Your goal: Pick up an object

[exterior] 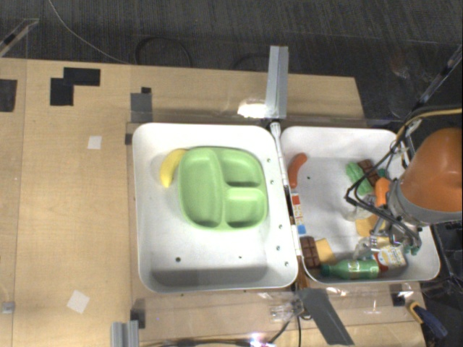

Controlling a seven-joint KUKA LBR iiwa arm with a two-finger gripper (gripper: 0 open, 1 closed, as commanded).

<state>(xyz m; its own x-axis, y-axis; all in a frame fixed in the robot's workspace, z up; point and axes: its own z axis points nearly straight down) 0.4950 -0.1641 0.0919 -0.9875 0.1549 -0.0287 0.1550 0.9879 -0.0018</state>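
Hovering low in right bin (329,139), tool (382,238) sits above green bottle (352,269); grip state unclear. Left bin (155,262) holds green tray (220,187), banana (169,167).

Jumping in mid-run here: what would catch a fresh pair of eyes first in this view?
The big green divided plate in the left bin, with a yellow banana against its left edge. Next, the arm's orange band hanging over the right bin, above a clutter that includes a green bottle near the front wall.
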